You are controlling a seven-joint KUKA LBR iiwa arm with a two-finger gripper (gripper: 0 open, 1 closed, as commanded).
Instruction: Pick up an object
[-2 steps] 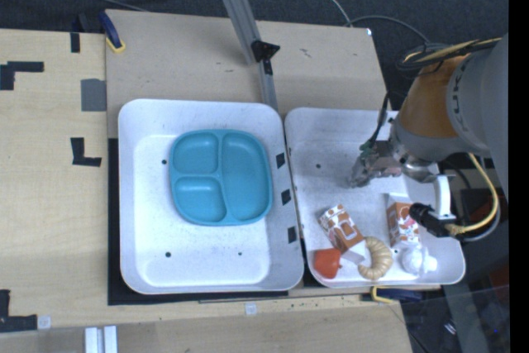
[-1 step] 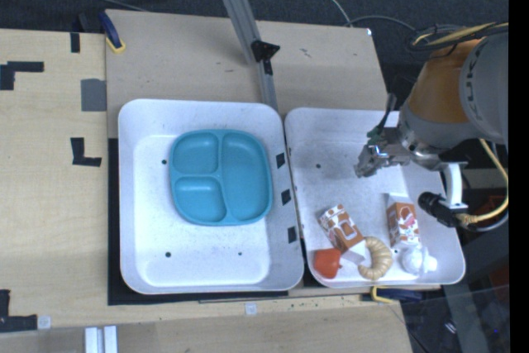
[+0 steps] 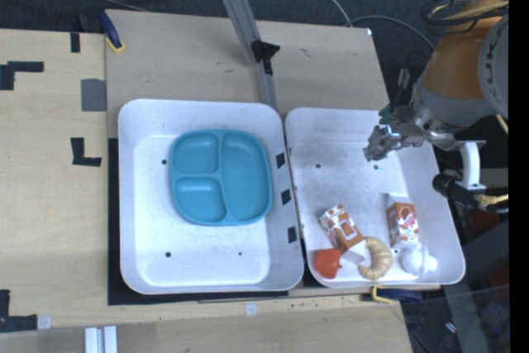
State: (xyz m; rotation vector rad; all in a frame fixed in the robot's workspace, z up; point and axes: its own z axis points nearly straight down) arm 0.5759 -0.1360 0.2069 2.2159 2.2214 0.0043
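No readable labels on the two small orange-and-white cartons (image 3: 342,227), lying low in the right white bin (image 3: 331,136) beside a tan croissant-shaped toy (image 3: 378,258). The gripper (image 3: 376,146) hangs above that bin's upper part, apart from them, holding nothing visible.

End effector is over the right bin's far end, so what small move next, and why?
Probably shift the end effector toward the near end of the right bin, then descend. It sits above bare bin floor, while the items are clustered at the near end: two small cartons, a croissant and a red piece. The carton standing apart looks the easiest target.
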